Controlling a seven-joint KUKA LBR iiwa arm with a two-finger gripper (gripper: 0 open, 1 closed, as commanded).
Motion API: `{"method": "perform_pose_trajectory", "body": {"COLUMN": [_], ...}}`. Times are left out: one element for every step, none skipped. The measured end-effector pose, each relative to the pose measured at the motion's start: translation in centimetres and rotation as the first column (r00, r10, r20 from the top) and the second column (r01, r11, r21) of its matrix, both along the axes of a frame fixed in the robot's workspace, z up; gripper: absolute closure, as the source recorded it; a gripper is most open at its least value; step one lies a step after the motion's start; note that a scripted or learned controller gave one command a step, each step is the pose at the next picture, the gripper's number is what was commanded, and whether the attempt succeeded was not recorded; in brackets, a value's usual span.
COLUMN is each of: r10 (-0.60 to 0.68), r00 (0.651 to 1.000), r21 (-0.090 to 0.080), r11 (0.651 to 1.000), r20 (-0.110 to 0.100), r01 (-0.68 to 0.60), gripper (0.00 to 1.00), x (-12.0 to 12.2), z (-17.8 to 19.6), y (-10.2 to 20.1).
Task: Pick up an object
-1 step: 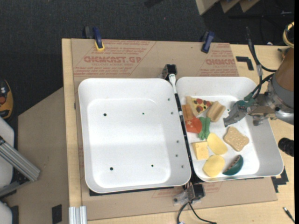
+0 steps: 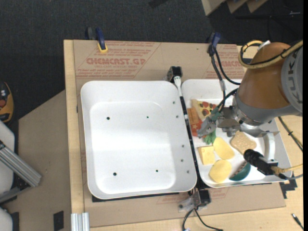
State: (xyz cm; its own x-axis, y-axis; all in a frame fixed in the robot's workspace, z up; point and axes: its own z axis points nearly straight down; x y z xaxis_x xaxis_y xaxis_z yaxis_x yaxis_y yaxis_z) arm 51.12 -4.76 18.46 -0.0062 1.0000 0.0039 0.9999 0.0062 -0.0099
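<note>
1. At the far left of the bench sits my left bin [image 2: 96, 129], a shallow white tray with rounded corners. Its floor shows a few small dark dots.

2. Just to its right, touching along a shared edge, is my right bin [image 2: 192, 86]. All the pickable objects lie here.

3. Against that bin's left wall, at about 9 o'clock, lies a reddish-orange strip [image 2: 195, 117]. Just past it sits a printed piece with red spots [image 2: 205, 108], and below that a small green bit [image 2: 210, 138].

4. Toward 6 o'clock in the bin are a pale yellow square [image 2: 207, 155], a yellow oval [image 2: 223, 148], a second yellow oval [image 2: 220, 170], a teal piece [image 2: 240, 173] and a tan cracker [image 2: 242, 142].

5. My gripper [image 2: 211, 124] hangs low over the green bit and the printed piece, the orange-banded wrist [image 2: 262, 81] bulking at 3 o'clock. I cannot tell how my tool is set from this angle.

6. My judgement: I am over the objects, but no lift is visible, so the pick itself remains to be done.
</note>
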Motion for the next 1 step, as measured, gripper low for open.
{"method": "perform_pose_trajectory", "body": {"r10": [0.001], "r00": [1.000], "r21": [-0.002], "r11": [1.000], "r20": [0.014], "r01": [-0.001], "gripper": [0.00], "x": [3.32], "z": [1.72], "y": [6.07]}}
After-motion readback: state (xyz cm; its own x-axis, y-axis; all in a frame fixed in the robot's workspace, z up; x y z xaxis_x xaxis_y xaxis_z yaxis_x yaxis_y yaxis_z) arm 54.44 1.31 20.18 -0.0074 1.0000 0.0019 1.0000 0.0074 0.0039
